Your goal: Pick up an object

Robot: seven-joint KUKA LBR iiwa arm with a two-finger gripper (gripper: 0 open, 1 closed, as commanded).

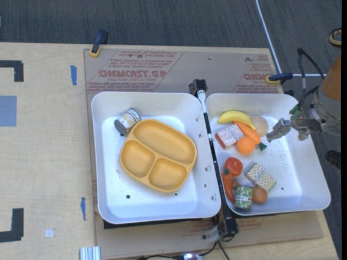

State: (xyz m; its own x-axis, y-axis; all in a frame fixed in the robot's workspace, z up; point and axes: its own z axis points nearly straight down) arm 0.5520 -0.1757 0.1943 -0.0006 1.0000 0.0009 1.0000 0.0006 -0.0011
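The claw [275, 132] hovered over the right bin [309, 194], near its far edge; whether it was spread or pressed together could not be told. Just to its left lay an orange [245, 145], a carrot [249, 131] and a banana [235, 116], none between its tips. A yellow divided plate [157, 155] filled the left bin [108, 161].

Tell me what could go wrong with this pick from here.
The toys in the right bin are packed close, so the carrot beside the orange and banana may get nudged or grabbed together. The gripper sits beside the pile, not over one item, so it could close on nothing. The can leans near the tray and might roll.
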